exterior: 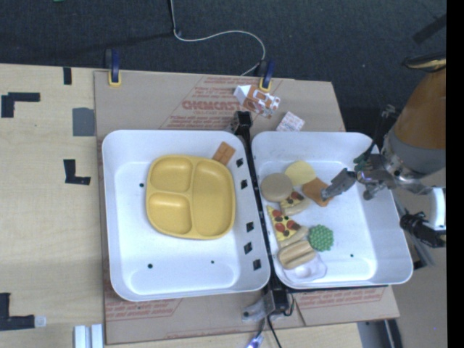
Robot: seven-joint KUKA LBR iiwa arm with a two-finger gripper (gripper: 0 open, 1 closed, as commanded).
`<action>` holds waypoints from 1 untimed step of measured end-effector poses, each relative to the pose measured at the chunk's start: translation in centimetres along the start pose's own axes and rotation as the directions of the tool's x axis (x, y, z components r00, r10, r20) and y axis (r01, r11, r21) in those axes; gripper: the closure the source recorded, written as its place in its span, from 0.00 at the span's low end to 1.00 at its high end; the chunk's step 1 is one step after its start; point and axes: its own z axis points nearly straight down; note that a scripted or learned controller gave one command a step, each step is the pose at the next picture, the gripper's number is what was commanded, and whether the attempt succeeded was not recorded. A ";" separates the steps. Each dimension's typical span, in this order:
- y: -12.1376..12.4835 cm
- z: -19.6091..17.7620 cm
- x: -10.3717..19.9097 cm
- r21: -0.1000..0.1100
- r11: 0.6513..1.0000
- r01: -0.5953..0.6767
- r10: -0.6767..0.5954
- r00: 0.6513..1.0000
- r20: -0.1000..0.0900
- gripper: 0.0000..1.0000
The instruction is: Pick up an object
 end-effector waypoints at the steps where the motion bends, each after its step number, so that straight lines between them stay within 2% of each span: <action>1: 8.4 10.5 2.4 -0.022 1.000 -0.002 0.002 1.000 0.007 0.00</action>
